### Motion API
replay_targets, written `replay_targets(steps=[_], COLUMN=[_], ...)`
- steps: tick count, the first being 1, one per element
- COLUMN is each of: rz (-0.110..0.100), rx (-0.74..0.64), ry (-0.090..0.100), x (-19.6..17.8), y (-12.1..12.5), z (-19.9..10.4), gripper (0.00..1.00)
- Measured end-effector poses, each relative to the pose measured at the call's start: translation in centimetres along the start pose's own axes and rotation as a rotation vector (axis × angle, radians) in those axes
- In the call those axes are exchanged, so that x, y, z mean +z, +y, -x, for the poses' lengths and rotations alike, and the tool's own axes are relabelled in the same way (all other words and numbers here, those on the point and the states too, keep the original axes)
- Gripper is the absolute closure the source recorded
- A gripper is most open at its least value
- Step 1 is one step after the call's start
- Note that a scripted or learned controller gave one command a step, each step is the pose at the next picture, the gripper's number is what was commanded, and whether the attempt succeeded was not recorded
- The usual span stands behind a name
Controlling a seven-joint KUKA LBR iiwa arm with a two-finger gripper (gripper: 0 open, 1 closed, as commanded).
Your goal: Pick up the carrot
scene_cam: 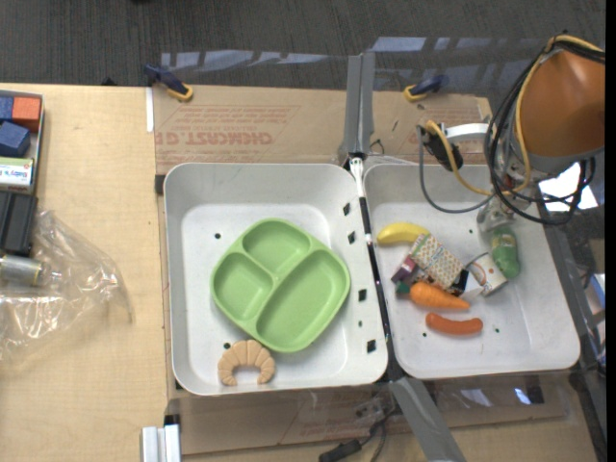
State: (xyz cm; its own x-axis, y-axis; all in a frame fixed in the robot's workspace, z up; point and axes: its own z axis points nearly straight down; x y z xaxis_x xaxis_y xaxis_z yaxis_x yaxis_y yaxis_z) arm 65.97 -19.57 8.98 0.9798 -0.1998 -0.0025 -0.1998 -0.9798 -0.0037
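On the far left of the worktop (96, 162) sit a box of blocks (19, 128), some dark items below it, and a crumpled clear bag (63, 277). A sheet of cardboard (250, 128) lies under the bins' far edge, printed with reversed red lettering.

The left bin (183, 258) holds a green plate (281, 284) with three compartments, set near the middle. A croissant (246, 362) lies just beside the plate's near edge, close to the bin's front wall.

The right bin (549, 345) carries a cluster of toy food. A banana (402, 233) lies near its left wall. Next to it sits a patterned packet (435, 260), with a small dark red piece (404, 273) at its lower left. The carrot (438, 296) lies just below the packet, roughly in the middle of the bin, its orange body pointing right and touching or nearly touching the packet. A sausage (454, 324) lies just beside the carrot, toward the front. To the right are a small carton (487, 274) and a green item (505, 258).

The arm (563, 104) hangs over the bin's far right corner, cables looping around it. The claw (498, 221) seems to sit above the green item, well apart from the carrot; whether it is spread or pressed together I cannot tell.
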Motion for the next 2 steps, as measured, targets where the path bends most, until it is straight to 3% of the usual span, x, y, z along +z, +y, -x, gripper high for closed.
replay_targets(steps=[1,2], rz=[-0.001,-0.015], rx=[0.433,0.133], ry=[-0.006,-0.003], x=[0.2,0.0], y=[-3.3,1.2], z=[0.8,-0.5], gripper=[1.0,1.0])
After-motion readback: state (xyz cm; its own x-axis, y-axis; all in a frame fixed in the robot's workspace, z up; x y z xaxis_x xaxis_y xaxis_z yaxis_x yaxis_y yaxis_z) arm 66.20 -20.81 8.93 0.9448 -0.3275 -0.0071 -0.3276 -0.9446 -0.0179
